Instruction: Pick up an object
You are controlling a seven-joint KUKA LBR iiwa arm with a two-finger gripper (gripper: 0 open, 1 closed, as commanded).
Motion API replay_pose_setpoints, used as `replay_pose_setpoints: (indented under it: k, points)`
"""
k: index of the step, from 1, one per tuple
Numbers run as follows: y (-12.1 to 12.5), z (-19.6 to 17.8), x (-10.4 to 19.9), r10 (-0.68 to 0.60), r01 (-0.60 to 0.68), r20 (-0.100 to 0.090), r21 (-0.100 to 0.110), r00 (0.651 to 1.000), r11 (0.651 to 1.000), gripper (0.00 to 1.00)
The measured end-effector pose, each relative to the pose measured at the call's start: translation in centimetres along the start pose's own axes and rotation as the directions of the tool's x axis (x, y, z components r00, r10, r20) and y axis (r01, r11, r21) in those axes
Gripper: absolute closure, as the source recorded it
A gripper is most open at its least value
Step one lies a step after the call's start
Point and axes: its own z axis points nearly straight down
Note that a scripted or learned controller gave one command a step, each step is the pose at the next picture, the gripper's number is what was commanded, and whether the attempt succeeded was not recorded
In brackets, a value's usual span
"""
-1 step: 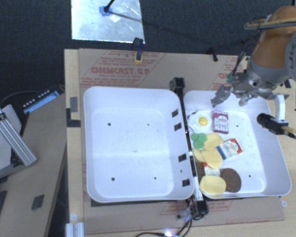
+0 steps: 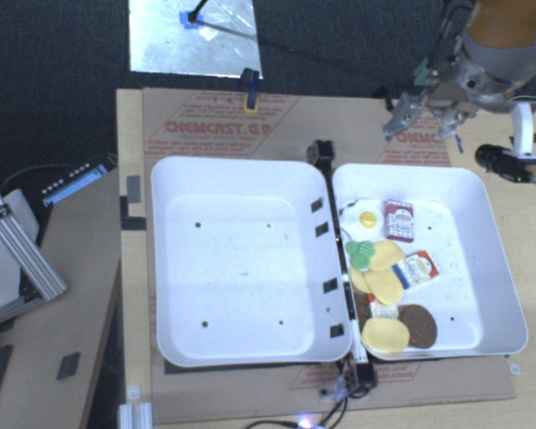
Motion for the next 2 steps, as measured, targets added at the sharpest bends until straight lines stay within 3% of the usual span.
replay_pose_setpoints:
  k: [1, 2]
  points:
    - [1.83, -11.89, 1.84, 0.002, -0.002, 0.000, -0.001, 1.000, 1.000, 0.00]
    - [1.77, -12.21, 1.68, 0.000, 0.000, 0.001, 0.009, 1.000, 1.000, 1.00]
